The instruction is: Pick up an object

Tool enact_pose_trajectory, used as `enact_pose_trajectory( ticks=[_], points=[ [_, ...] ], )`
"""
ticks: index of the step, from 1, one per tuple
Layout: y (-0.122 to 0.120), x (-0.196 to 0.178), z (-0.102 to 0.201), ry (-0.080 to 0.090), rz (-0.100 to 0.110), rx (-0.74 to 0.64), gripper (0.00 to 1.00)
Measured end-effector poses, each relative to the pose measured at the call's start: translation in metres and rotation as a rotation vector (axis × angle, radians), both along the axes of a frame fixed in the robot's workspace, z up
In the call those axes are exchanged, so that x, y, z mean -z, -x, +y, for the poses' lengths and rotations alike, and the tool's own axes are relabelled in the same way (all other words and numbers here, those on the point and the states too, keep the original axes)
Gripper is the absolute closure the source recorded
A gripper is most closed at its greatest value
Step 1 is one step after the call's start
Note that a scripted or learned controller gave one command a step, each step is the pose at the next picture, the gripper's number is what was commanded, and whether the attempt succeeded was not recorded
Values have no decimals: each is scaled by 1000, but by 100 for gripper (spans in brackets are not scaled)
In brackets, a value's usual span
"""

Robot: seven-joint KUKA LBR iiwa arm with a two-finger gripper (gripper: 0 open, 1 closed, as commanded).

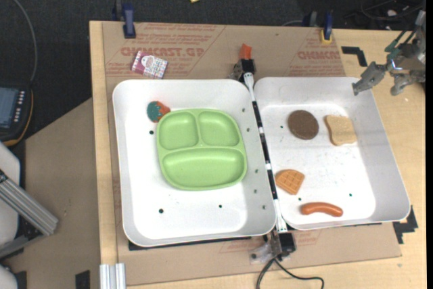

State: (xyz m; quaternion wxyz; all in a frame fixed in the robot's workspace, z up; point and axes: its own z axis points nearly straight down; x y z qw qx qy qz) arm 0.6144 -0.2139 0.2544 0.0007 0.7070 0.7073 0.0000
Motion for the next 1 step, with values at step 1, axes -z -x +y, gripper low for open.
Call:
enact_pose_trajectory(
  ticks=[1],
  points=[
    [17,140,55,-7,14,-4,0]
  ],
)
